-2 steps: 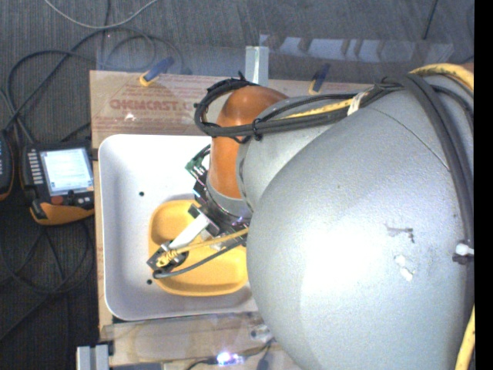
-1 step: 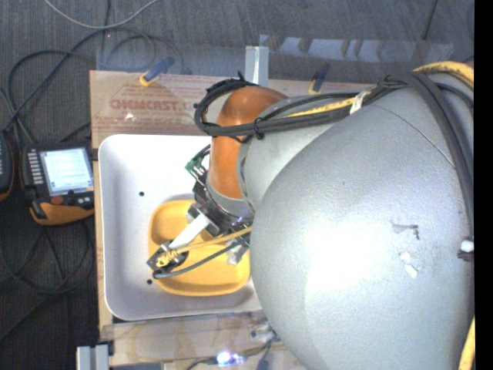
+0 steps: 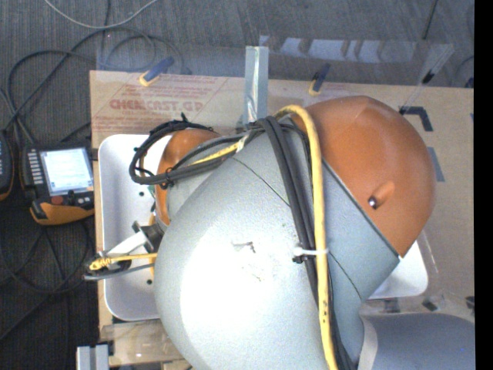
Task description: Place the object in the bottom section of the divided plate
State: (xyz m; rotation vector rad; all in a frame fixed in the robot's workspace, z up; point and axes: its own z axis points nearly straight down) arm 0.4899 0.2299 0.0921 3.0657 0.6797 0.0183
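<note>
- The arm bulks across the middle: a smooth, rounded grey shell capped at 2 o'clock by a glossy orange dome with a small dark stud in it.
- A bundle of cables, black and yellow, runs over the grey shell from 11 o'clock down toward 6 o'clock, cinched by a white tie; a black loop of it curls out at 10 o'clock.
- A second orange band curves just beyond that loop, above the left white bin, a shallow, smooth-walled tray with rounded corners.
- The claw lies under the arm's body, so whether it is apart, together or clamped on anything cannot be told.
- The object and the divided plate are likewise hidden; their place cannot be told.
- A corner of the right white bin peeks out at 4 o'clock.
- The worktop is pale board with faint red lettering, at 11 o'clock.
- On the grey carpet at 9 o'clock sits a small handheld screen device with orange trim.
</note>
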